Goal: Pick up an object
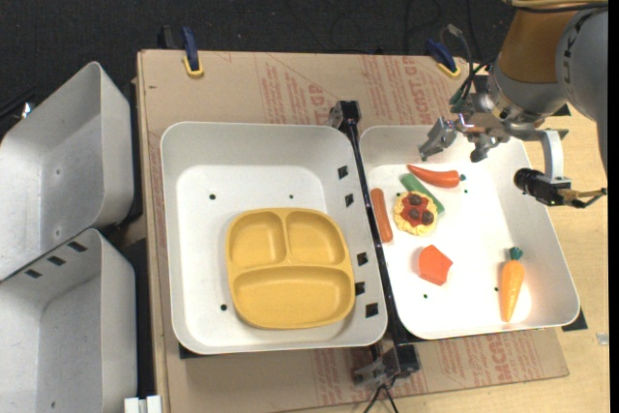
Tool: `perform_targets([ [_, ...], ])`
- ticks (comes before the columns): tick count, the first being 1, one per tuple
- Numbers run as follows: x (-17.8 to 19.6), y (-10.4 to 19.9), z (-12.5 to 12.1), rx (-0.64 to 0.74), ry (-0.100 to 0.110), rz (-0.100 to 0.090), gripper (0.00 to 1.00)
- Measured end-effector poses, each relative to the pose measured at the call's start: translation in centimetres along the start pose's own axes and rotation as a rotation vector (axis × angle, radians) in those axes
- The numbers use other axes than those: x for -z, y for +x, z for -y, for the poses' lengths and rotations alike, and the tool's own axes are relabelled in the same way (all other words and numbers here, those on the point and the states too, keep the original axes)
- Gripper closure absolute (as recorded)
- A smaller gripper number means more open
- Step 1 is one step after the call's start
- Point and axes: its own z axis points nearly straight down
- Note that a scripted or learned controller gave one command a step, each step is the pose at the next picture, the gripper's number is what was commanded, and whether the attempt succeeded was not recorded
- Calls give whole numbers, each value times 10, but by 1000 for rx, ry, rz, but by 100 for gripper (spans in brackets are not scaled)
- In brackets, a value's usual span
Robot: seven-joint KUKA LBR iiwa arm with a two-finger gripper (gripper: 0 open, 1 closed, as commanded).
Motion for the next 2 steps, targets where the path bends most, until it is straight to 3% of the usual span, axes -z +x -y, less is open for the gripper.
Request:
perform_targets([
  [1,-47,-3,-8,1,-3,1,0],
  [2,-34,-3,-9,2,-7,1,100],
])
